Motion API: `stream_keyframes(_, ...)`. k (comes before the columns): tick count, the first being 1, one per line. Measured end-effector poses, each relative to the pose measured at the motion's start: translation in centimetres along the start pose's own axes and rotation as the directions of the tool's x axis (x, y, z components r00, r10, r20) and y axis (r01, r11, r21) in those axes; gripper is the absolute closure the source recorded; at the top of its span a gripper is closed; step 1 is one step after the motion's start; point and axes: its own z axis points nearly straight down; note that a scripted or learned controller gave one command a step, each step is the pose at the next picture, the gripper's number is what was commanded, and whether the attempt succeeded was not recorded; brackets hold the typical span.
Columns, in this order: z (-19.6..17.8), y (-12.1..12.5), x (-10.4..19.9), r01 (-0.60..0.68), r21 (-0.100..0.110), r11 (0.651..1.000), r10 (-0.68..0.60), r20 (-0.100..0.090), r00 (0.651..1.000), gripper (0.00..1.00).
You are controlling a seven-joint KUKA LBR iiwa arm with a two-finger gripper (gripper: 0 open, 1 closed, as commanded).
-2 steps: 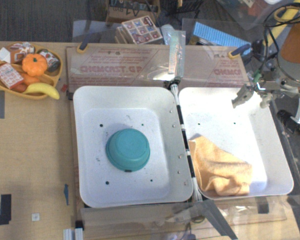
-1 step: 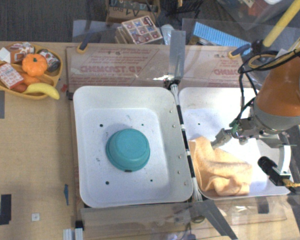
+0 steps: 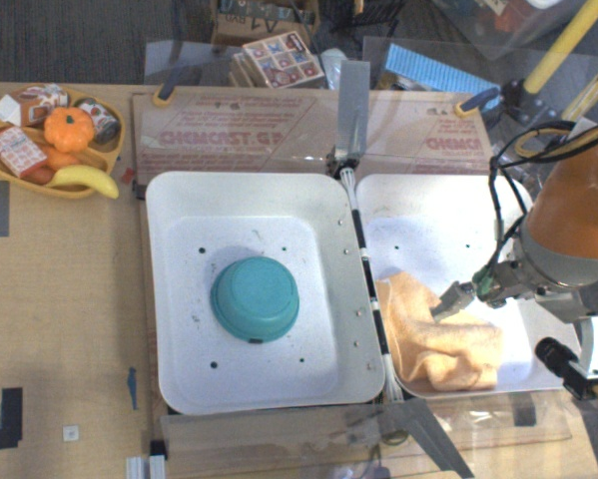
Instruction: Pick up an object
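A teal bowl (image 3: 256, 298) sits upside down in the middle of the left bin (image 3: 179, 218). A crumpled orange cloth (image 3: 436, 339) lies in the near left corner of the right bin (image 3: 418, 218). My gripper (image 3: 450, 302) reaches in from the right and hangs just over the upper right part of the cloth, its grey fingers pointing left and down. Whether it touches the cloth cannot be told, and nothing shows between the fingers.
A yellow dish (image 3: 39, 178) with a banana, a small pumpkin and packets stands on the bench at far left. A cardboard sheet (image 3: 239, 138) lies behind the bins. Black cables (image 3: 503, 198) loop over the right bin's far right side.
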Motion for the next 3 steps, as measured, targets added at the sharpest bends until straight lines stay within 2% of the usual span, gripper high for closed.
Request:
stream_keyframes(1,0.4,0.2,1.1,-0.199,0.0,0.98,0.199,0.0,0.98,0.0)
stream_keyframes(2,0.5,2.6,-2.1,-0.299,-0.003,0.954,0.299,0.002,0.954,0.0)
stream_keyframes(3,-9.0,1.6,-3.2,-0.249,-0.002,0.969,0.249,0.002,0.969,0.0)
